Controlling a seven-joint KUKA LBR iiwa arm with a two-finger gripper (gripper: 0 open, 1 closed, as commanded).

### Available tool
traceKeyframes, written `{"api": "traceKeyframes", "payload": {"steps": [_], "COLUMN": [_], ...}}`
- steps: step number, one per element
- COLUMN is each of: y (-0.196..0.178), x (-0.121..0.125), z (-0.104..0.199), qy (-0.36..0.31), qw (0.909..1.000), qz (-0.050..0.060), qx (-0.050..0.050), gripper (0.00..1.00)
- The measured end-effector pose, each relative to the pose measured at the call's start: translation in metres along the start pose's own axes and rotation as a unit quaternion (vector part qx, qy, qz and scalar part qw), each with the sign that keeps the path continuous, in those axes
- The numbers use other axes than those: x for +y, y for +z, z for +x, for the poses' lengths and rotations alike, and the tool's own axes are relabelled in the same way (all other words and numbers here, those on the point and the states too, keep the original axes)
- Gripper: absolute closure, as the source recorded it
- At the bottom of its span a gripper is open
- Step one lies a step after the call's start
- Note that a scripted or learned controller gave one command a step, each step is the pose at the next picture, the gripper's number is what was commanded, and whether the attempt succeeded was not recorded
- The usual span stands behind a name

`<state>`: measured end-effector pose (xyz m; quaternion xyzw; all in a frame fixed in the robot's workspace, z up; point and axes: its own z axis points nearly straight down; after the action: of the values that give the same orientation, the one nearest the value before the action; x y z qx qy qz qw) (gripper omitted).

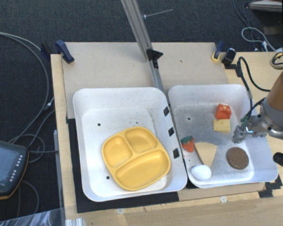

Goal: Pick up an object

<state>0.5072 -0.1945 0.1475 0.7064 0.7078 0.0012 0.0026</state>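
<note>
Pincer (240,133) just above brown cookie (237,158), no legible labels.

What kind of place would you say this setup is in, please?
Most likely a robotics lab, set up for grasping trials. A robot arm reaches over two white bins on a bench; one holds a yellow divided plate, the other toy food such as a brown cookie. Loose cables trail across the dark carpet.
</note>
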Motion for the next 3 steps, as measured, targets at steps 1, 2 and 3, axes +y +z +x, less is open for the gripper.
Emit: {"api": "traceKeyframes", "payload": {"steps": [1,2,3], "y": [-0.054,-0.109,-0.110], "x": [0.001,0.004,-0.001], "z": [0.010,0.010,0.054], "qy": [-0.001,0.000,-0.002], "qw": [1.0000,1.0000,1.0000], "qz": [-0.001,-0.001,0.003], "qx": [0.000,0.000,0.003], "gripper": [1.00,1.00,1.00]}}
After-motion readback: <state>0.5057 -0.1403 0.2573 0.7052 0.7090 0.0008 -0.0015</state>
